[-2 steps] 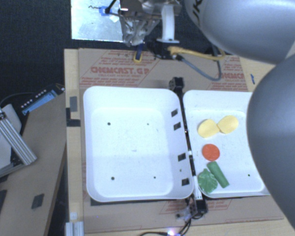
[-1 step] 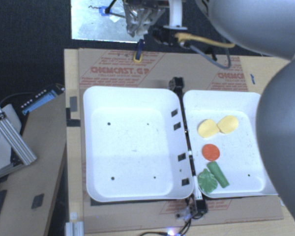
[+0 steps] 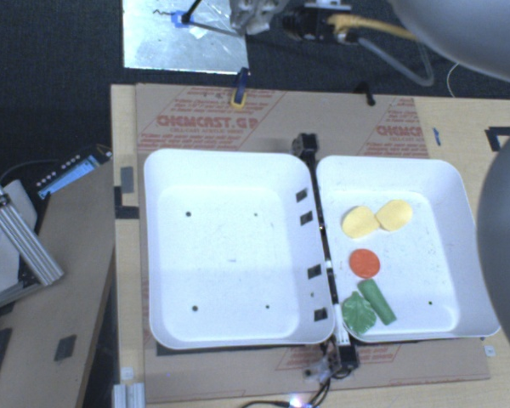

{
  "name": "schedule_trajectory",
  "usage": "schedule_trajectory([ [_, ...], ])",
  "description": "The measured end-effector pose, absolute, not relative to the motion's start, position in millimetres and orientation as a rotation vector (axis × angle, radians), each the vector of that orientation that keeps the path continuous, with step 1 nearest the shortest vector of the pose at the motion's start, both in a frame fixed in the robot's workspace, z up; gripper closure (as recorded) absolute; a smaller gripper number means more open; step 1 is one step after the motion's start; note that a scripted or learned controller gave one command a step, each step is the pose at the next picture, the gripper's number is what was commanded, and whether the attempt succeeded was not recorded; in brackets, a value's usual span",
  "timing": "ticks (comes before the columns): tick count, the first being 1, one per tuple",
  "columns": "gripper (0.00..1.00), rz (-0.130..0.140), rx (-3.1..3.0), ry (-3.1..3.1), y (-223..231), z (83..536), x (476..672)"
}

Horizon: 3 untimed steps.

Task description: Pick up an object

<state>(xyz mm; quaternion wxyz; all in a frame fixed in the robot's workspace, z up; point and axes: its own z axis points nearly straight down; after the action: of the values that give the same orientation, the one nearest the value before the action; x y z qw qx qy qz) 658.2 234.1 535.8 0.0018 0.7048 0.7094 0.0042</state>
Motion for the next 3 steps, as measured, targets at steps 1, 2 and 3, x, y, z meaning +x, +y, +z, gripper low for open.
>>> schedule_trajectory([
  [1,1.0,-0.001,2.23,2.205,99.7,536.3,658.6],
  [2,1.0,-0.016,2.218,2.238,172.8,389.5,667.1],
  [3,1.0,0.011,2.21,2.232,229.4,439.4,661.0],
])
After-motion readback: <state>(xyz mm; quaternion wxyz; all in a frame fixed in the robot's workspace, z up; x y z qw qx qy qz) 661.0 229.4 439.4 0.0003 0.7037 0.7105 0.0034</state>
